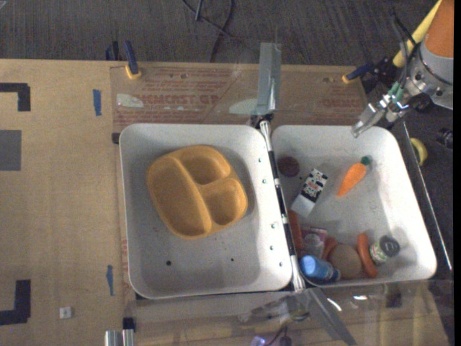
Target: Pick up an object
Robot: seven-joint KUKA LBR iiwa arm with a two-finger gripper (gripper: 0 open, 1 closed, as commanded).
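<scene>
My gripper (369,118) hangs over the far edge of the right bin (410,193), near its back right corner, with nothing seen in it. Below it and to the left, a toy carrot (351,179) lies on the bin floor. A white carton with black spots (310,190) and a dark brown round piece (288,166) lie nearer the divider. Along the near edge sit a blue bottle (317,267), a tan lump (347,261), an orange-red sausage shape (366,255) and a small dark-lidded jar (385,249).
The left bin (144,265) holds an orange divided plate (198,191). A red stick (294,229) lies against the divider in the right bin. A metal post (268,78) stands behind the bins where they meet. An orange clamp (131,68) grips the board's back edge.
</scene>
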